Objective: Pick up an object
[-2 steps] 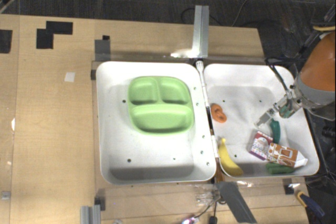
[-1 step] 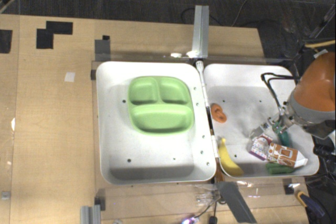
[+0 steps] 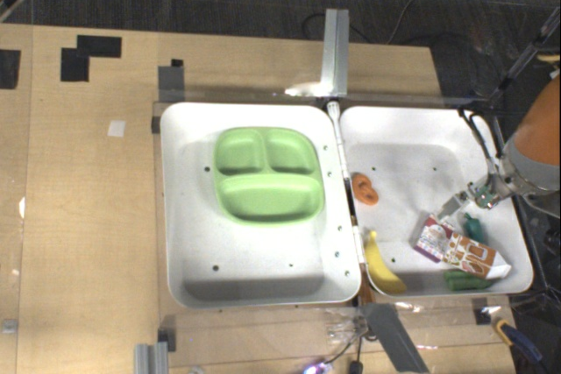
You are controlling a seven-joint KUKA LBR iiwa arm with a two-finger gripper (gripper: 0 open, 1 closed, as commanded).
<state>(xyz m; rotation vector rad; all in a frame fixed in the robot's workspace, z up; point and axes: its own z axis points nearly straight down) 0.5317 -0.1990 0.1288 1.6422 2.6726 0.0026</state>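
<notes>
Fingers [image 3: 465, 204] state unclear, low in right bin [image 3: 412, 131] above snack packet [image 3: 456, 245]; teal object [image 3: 474, 228], green item [image 3: 465, 280], banana [image 3: 381, 263] nearby.

tray [image 3: 267, 173]: light green
bins [image 3: 188, 215]: white
banana [image 3: 379, 263]: yellow
ring [image 3: 364, 189]: orange
packet [image 3: 456, 245]: red, white print
tabletop [image 3: 79, 215]: pale wood

Grey arm [image 3: 536, 155] from the right, gripper [image 3: 469, 199] low, pointing left.

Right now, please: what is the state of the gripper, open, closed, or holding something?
Gripper: its state cannot be told; it is low in the right shallow white bin, just above the red and white printed packet, with nothing visibly held.
</notes>
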